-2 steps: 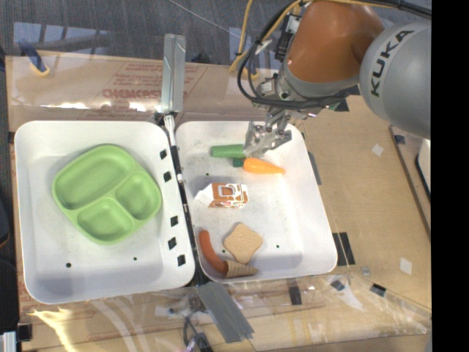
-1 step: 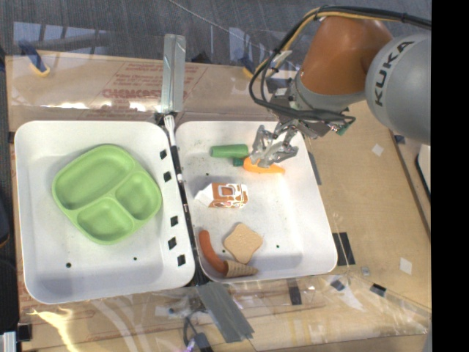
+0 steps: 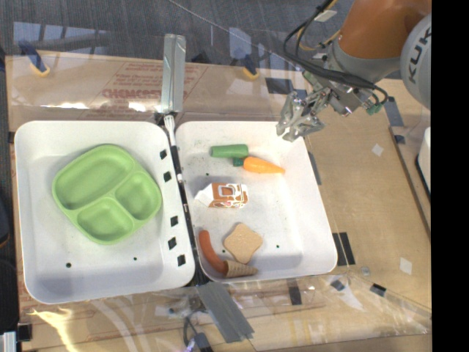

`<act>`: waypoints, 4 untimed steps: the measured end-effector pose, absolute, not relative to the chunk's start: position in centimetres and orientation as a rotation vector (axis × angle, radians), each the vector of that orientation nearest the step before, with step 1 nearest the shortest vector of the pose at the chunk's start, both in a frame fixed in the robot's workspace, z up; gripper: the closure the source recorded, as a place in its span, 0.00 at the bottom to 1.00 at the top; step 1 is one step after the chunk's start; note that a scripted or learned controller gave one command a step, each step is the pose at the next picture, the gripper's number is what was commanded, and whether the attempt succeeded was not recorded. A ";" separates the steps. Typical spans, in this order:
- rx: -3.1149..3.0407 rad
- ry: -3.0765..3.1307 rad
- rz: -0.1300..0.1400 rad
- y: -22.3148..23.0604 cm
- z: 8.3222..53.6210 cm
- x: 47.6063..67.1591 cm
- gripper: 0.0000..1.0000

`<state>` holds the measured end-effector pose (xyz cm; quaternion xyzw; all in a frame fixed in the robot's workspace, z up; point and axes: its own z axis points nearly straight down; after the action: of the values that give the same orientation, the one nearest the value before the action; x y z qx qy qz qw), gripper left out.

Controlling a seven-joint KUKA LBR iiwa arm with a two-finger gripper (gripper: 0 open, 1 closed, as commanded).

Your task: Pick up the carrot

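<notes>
I see the grey arm with its orange band [image 3: 381, 20] reaching in from the upper right, wrist bent down and leftward so that the metal two-finger gripper [image 3: 295, 127] hangs over the far right corner of the right-hand shallow white bin [image 3: 311, 218]. I cannot tell from this angle whether it is released or clenched; nothing shows in its grasp.

The orange toy carrot with a green top [image 3: 260, 165] lies on the floor of that right bin, toward its far side, pointing right, below and left of the gripper and apart from it. Just beside it, a little farther back, lies a dark green cylinder-shaped piece [image 3: 229, 151]. Nearer me I see an orange-and-white packet [image 3: 229, 195], a tan slice of toy bread [image 3: 242, 243] and a reddish-brown sausage [image 3: 208, 250]. The left white bin [image 3: 37, 255] holds a light green sectioned plastic plate [image 3: 106, 193].
</notes>
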<state>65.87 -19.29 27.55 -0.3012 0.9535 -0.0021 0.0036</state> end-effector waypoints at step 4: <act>-0.477 3.093 -0.007 -15.1 23.6 65.9 1.00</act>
<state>65.94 -15.14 23.61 -0.1523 0.9883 -0.0023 0.0061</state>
